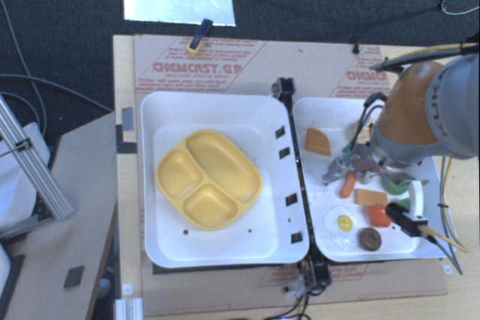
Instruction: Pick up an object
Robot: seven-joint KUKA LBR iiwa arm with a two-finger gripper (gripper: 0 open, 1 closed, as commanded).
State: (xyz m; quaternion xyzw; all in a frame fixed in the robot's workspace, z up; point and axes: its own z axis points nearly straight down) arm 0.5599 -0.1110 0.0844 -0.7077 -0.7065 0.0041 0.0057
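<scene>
We saw the left bin (161, 124) holding a yellow divided plate (208, 177) with three compartments, lying a little left of the bin's middle. Just past the divider stood the right bin (330, 110), where the task's candidates lay scattered: an orange wedge-shaped piece (317, 141) near the bin's upper left, an orange carrot-like toy (346, 184) tilted below it, and a toy fried egg (342, 222) near the front wall. To the right of the egg sat a brown round piece (369, 238), with a red piece (378, 215) just above it and a flat orange block (370, 197) above that. A green and white item (409, 198) lay partly hidden under the arm. The gripper (341, 170) hung low over the bin, right at the upper end of the carrot-like toy; we could not tell whether it was spread or clenched, nor whether it touched the toy. The grey arm (420, 112), with its orange band, reached in over the bin's right half.
</scene>
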